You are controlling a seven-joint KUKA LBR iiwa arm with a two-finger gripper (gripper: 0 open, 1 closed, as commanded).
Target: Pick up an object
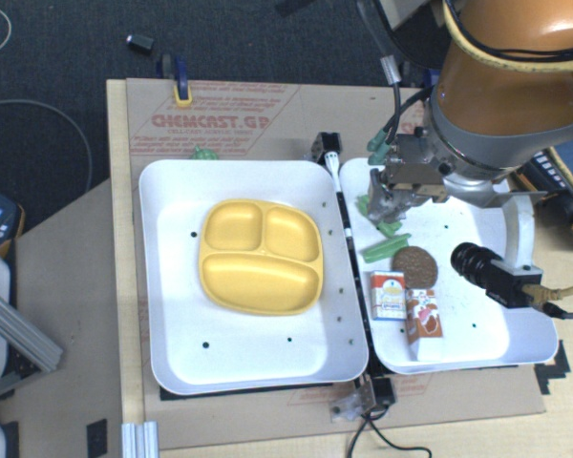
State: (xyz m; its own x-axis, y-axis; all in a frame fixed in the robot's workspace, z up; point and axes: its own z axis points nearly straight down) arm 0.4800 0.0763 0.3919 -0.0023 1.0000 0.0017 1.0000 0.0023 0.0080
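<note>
My gripper reaches down into the back left corner of the right bin. A green pod-like piece lies right at its tip, partly hidden by it. A second green pod lies just in front. Near it sit a brown round cookie, a small red and white box and a brown and red packet. Whether anything sits between the gripper's tips is hidden by the wrist.
The left bin holds a yellow divided plate. A black rail runs between the two bins. The arm's orange and grey body hangs over the right bin's back edge.
</note>
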